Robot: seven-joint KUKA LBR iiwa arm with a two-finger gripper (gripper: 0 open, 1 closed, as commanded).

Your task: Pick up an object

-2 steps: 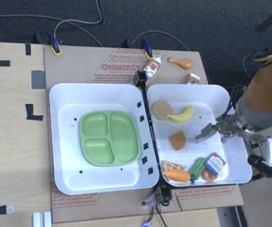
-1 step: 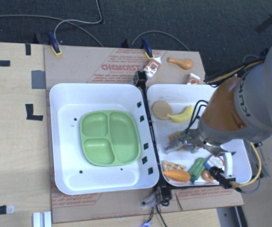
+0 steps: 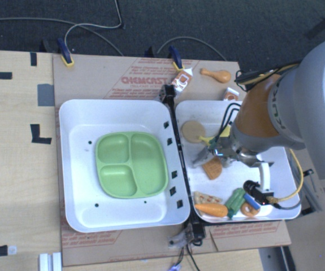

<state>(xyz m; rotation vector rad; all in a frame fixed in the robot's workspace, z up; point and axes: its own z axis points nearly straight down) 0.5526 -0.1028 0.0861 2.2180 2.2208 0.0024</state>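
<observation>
In the right bin (image 3: pixel 281 210) — one carrot (image 3: pixel 211 210), one cracker (image 3: pixel 212 168) under the claw (image 3: pixel 210 151), whose grip I cannot tell.

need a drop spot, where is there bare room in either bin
Left bin: bare floor rings the green divided plate, widest along the far wall and the left wall. Right bin: crowded; the end effector sits over the cracker, with carrot and other toys along the near wall.

Pale green divided plate (image 3: pixel 131 164) sits in the white left bin (image 3: pixel 72 151). Right of that plate, the right bin (image 3: pixel 289 176) has a tan disc (image 3: pixel 193 131), an orange-brown chunk (image 3: pixel 212 169), an orange carrot (image 3: pixel 211 210) and a dark green stick (image 3: pixel 235 201).
</observation>
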